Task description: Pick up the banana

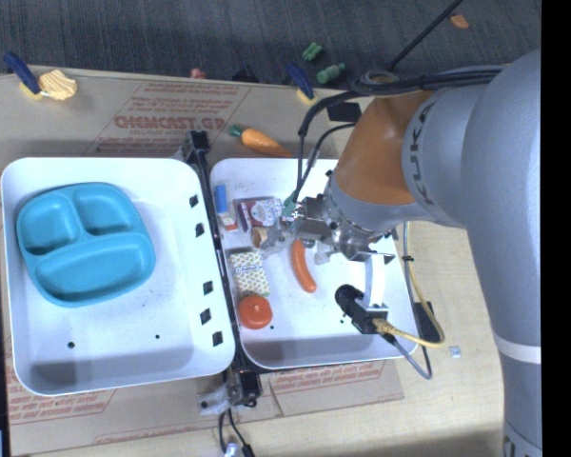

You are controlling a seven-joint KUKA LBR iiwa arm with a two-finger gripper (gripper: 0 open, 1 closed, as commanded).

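One light, stiff, slick banana, probably: best pinched across the middle. Gripper (297,221) low over right bin (309,333); open or closed, impossible to tell.

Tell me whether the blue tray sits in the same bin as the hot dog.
No. The blue tray lies in the left bin, the hot dog in the right bin.

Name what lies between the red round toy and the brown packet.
In the camera view, a yellow checkered square lies between red round toy and brown packet.
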